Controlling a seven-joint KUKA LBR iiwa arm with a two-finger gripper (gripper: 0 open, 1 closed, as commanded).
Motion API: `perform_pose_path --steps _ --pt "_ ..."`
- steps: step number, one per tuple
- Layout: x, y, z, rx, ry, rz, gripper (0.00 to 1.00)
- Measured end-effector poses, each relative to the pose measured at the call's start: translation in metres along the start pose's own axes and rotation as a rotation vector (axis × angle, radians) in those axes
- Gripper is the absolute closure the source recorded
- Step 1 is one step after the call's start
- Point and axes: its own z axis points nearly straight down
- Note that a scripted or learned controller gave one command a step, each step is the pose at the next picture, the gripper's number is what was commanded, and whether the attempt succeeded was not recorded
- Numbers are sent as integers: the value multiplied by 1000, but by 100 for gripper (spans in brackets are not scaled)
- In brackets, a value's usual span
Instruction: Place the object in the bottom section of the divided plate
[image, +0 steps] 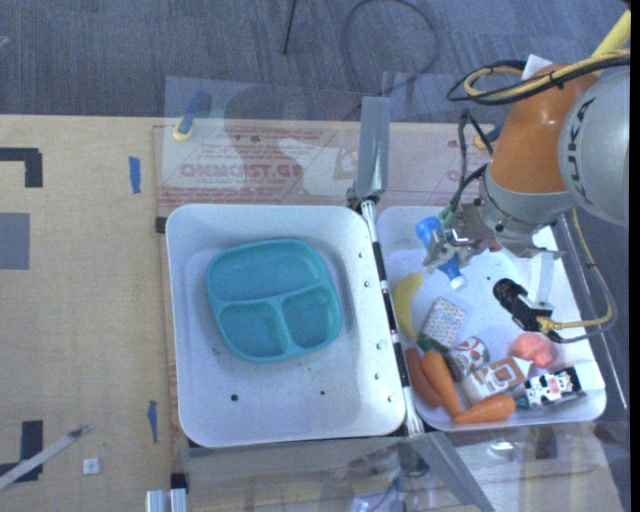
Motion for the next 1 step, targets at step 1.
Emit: perform_pose_path --steps 1 --pt "55 36 -1 -4 -1 -254 100"
